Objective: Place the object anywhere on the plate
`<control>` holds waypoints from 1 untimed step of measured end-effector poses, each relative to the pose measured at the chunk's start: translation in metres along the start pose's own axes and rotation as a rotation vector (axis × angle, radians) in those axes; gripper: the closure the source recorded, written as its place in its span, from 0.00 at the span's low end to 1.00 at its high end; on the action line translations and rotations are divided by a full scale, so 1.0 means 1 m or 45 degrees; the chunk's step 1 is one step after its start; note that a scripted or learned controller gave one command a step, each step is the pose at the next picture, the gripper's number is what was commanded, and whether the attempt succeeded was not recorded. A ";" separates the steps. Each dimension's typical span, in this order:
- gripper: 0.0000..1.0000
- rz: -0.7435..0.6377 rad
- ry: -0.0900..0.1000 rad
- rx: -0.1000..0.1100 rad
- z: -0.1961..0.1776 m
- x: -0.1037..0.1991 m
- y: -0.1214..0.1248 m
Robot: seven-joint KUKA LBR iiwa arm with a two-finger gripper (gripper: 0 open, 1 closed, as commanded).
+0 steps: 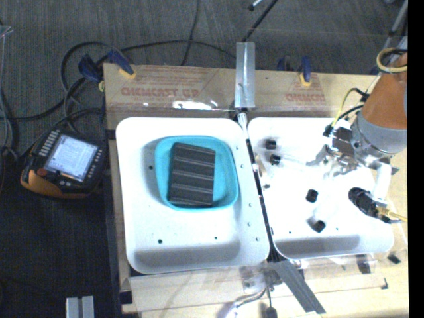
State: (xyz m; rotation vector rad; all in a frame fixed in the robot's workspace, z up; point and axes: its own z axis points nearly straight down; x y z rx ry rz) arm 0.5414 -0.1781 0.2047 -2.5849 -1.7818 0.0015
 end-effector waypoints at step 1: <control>0.00 0.000 0.000 0.000 0.000 0.000 0.000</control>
